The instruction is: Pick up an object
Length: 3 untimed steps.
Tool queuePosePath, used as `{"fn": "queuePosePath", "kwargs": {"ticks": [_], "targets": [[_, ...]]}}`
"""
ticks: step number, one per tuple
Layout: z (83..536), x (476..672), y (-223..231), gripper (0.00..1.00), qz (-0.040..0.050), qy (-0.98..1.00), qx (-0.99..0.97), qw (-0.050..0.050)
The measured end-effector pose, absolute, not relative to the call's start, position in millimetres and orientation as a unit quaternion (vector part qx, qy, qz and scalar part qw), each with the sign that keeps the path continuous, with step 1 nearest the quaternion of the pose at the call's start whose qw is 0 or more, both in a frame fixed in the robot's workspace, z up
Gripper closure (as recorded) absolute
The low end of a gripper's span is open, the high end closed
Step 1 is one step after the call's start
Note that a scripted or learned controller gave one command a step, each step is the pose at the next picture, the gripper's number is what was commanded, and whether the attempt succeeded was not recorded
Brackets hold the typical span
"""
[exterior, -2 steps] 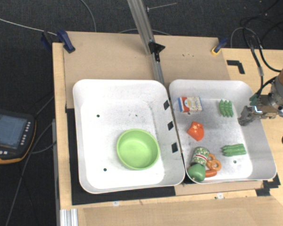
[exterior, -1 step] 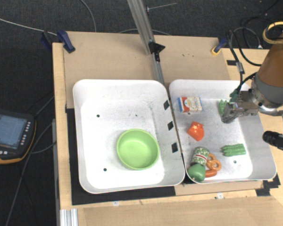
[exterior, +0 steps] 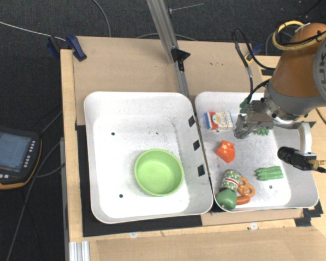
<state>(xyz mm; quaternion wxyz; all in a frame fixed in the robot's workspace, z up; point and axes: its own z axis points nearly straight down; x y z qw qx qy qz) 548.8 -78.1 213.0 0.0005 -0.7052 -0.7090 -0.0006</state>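
Gripper: the gripper point(exterior: 244, 128) hangs low over the far part of the right bin point(exterior: 293, 200), at the end of the grey arm point(exterior: 299, 64) with its orange band. Whether its fingers are apart or together I cannot tell (they merge into one dark grey lump).

Nearest thing: a small white carton with red and blue print point(exterior: 218, 120) lies just to the left of the gripper, close to touching it; nothing can be seen between the fingers.

Green piece by the gripper: a bit of green point(exterior: 262, 130) peeks out just to the right of the gripper, partly covered by it, too little showing to name.

Orange-red toy: an orange-red piece point(exterior: 225, 151) lies a little nearer the camera than the gripper and slightly to its left, apart from it.

Green ridged toy: a green ridged piece point(exterior: 269, 173) lies nearer the camera and to the right of the gripper, well apart.

Corner cluster: a patterned can point(exterior: 231, 178), an orange ring-shaped piece point(exterior: 245, 190) and a green rounded thing point(exterior: 226, 199) are bunched in the right bin's near left corner, well away from the gripper.

Left bin: the left bin point(exterior: 114, 118) holds a light green bowl point(exterior: 158, 172), far to the left of the gripper.

Surface: both bins sit on a light wooden bench point(exterior: 130, 64).

Room: dark carpet point(exterior: 27, 69) with cables, and a handheld control pendant point(exterior: 11, 155) cut off at the left edge.
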Motion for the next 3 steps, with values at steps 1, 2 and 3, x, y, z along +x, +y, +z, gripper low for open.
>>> {"fn": "queuePosePath", "kwargs": {"ticks": [1, 2, 3], "targets": [[222, 559.0, -34, 1.00, -0.0009, -0.709, -0.706, 0.000], [215, 564.3, 17, 1.00, -0.0004, -0.709, -0.705, 0.000], [215, 575.4, 65, 1.00, -0.0005, -0.709, -0.706, 0.000]]}}
